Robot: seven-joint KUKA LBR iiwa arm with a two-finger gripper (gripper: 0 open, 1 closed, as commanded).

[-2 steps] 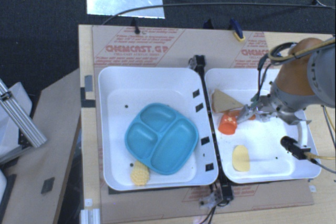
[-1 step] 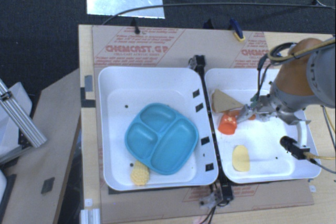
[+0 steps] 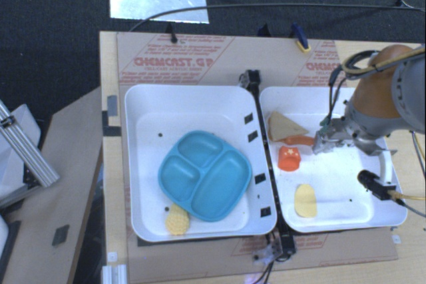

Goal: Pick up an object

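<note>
You're hovering the gripper (image 3: 324, 141) low in the right bin (image 3: 346, 217), just right of the orange cup (image 3: 289, 159), probably lining up a grab; can't tell jaw state, view's too blurry.

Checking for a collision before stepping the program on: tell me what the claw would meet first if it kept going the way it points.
Likely the orange stick, just left of the claw, with the tan wedge behind it; depth is unclear.
</note>
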